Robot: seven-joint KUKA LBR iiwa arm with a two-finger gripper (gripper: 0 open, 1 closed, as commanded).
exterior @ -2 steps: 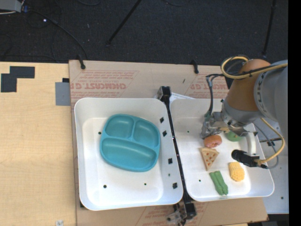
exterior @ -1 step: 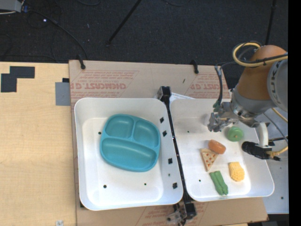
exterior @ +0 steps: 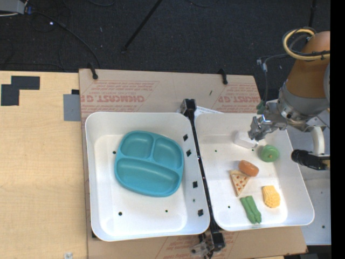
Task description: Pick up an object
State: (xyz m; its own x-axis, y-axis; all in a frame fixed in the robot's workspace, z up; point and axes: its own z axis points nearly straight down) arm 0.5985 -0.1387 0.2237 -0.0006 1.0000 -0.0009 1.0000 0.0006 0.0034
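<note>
Green pod-shaped toy [exterior: 250, 209] lies nearest, in right bin [exterior: 302, 209]; gripper [exterior: 260, 129] hovers over that bin's far side, near green ball [exterior: 268, 154]; finger state indeterminate.

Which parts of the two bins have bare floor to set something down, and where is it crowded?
Left bin: a bare strip along the front, below the teal plate. Right bin: bare floor near the divider, left of the pizza slice. Crowded: its right half, with green ball, orange piece, corn, green pod and pincer.

Cardboard sheet [exterior: 161, 90]: upside-down print, roughly "CHEMCRST", twice.
</note>
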